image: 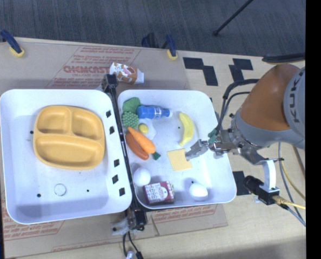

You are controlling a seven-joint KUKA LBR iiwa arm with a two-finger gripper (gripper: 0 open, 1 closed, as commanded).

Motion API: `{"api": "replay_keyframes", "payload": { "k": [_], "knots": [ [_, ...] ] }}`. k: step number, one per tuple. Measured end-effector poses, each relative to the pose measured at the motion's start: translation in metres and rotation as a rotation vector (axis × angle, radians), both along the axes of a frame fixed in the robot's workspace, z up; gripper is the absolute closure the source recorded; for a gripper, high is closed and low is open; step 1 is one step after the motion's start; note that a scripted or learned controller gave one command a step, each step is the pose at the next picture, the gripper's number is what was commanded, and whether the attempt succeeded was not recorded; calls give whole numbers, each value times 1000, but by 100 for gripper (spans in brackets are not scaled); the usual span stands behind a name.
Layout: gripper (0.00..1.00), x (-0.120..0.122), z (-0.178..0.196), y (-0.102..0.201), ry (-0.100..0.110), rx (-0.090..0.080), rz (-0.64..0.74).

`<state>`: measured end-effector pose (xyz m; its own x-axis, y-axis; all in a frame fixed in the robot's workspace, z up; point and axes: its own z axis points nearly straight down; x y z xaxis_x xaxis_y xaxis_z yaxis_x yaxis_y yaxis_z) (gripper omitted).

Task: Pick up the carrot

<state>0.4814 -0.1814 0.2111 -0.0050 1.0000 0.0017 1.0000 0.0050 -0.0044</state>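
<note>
Here, the gripper [195, 151] hung low over the right bin [217, 139], just beyond the cheese slice [179, 159]; how its jaws stood could not be told. The carrot [140, 143] lay at nine o'clock from it, slanted along the bin's left side. It looked a light, stiff, smooth plastic toy, best pinched across its thick middle. The arm [268, 112] reached in from three o'clock, wrist bent down.
</note>
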Motion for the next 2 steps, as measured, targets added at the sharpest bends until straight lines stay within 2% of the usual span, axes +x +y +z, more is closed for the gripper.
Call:
{"api": "replay_keyframes", "payload": {
  "k": [1,2],
  "knots": [
    [0,34,-73,54,2,0,-154],
    [0,64,-120,88,2,-1,-192]
  ]
}}
